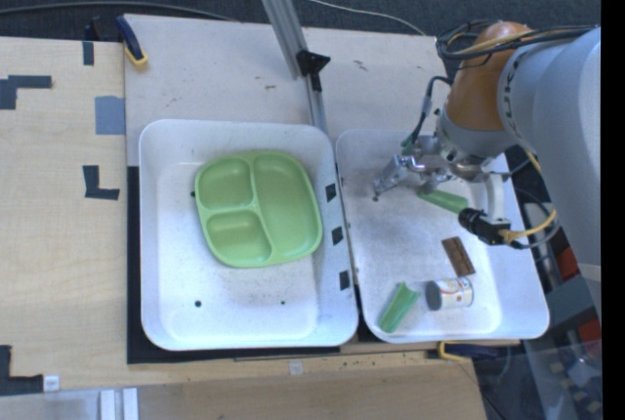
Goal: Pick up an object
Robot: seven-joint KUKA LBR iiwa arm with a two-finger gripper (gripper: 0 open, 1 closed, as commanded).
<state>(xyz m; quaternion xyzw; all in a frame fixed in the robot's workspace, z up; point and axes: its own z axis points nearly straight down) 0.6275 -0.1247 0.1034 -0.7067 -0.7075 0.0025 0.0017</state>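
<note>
The grey arm with the orange band is seen reaching in over the right-hand shallow white bin (518, 315), its two-finger gripper (383, 186) held low over the bin's upper left part. The thin metal fingers (389, 180) are seen slightly parted, and nothing is held between them; the bare bin floor lies beneath the tips.

Several candidates are laid in this bin. A light green elongated piece (441, 201) is found just beside the gripper body, partly under the wrist. A small brown rectangular block (457, 255) is placed nearer the bin's right side. Towards the near edge a green flat stick-shaped piece (397, 307) lies tilted, and close beside it a small white and grey cylinder (448, 294) is seen on its side. A green plastic compartment plate (259, 208) is held by the left-hand white bin (161, 242), well apart from the gripper.

The step in hand is judged to be the approach. For a good grasp, one object should be chosen and the fingers centred over it, with the jaws turned across its narrow width. The tilted green stick is judged a fair choice, since room is left around it. The cylinder is likely to roll if nudged.
</note>
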